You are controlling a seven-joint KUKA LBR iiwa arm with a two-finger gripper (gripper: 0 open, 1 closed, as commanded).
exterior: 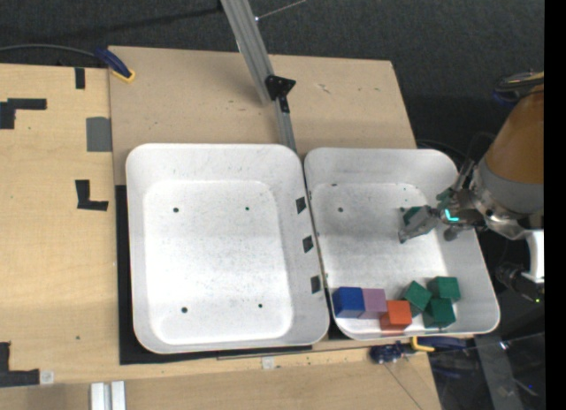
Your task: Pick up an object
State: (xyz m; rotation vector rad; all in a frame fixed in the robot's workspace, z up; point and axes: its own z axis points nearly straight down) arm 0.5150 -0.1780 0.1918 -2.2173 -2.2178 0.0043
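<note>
Dark carpet is surrounding a tan desk (221,99) that is carrying two shallow white bins side by side. Nothing is lying in the left bin (212,254). The right bin (371,178) is holding a cluster of blocks along its near edge: a blue block (348,300), a pale purple block (374,300), an orange block (397,313) and three green blocks (432,299). The grey arm is reaching in from the right, its gripper (416,221) hovering over the right bin's far right part. A small green object (413,216) is sitting at the fingertips; whether it is pinched between them I cannot tell.
</note>
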